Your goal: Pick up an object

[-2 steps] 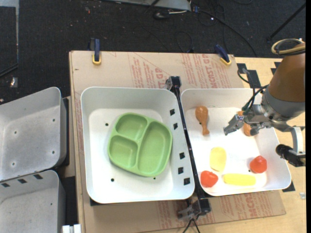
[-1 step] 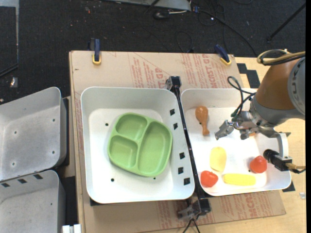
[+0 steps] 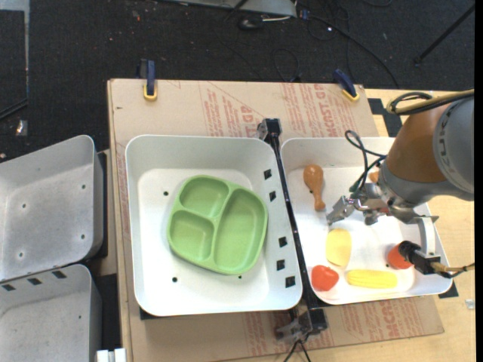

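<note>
One hand (image 3: 339, 211) low in right bin (image 3: 355, 296), pale yellow piece (image 3: 338, 246) just beneath

Both bins, left (image 3: 143, 202) and right (image 3: 362, 155), look like smooth white plastic with a soft sheen. The green divided plate (image 3: 217, 224) is matt plastic. The board (image 3: 226, 108) beneath resembles rough, printed cardboard. The toy foods, such as the yellow corn (image 3: 371, 279), look like glossy plastic. The arm (image 3: 434, 153) has a smooth orange and grey shell.

The arm (image 3: 430, 153) reaches in from the right, wrist bent, its hand (image 3: 341, 210) pointing left.
</note>
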Motion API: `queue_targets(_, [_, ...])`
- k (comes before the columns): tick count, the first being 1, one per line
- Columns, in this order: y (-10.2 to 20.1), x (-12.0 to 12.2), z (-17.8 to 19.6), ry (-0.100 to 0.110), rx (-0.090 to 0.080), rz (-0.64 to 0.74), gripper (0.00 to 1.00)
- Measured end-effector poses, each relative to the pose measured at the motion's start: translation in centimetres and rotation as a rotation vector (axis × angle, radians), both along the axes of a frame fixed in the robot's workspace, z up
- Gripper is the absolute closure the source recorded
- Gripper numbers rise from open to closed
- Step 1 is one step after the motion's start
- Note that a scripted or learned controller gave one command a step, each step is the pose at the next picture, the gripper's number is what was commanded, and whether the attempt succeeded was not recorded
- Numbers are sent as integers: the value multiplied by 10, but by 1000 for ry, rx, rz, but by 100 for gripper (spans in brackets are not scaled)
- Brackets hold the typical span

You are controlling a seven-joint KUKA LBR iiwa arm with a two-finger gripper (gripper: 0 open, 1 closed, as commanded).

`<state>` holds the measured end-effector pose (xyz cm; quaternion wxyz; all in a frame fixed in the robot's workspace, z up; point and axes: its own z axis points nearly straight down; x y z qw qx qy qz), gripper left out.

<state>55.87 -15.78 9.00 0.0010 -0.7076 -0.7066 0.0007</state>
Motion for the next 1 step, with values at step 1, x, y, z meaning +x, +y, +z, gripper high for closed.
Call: queue_targets(1, [0, 1, 12, -3, -1, 0, 100])
